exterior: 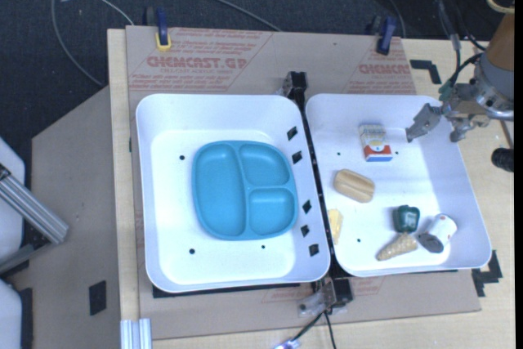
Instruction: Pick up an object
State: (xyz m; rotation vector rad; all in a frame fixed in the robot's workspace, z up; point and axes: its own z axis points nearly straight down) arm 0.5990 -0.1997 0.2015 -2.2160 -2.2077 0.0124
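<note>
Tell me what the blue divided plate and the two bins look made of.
Blue divided plate: probably moulded plastic, with a smooth, even, slightly matte colour. Left bin and right bin: likely thin formed plastic, white with rounded corners and a soft sheen.

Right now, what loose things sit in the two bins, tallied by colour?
Blue: 1, divided plate
Tan: 2, bread roll, cone
Yellow: 1, piece
Green: 1, small item
White: 2, carton, cup
Total: 7
</note>
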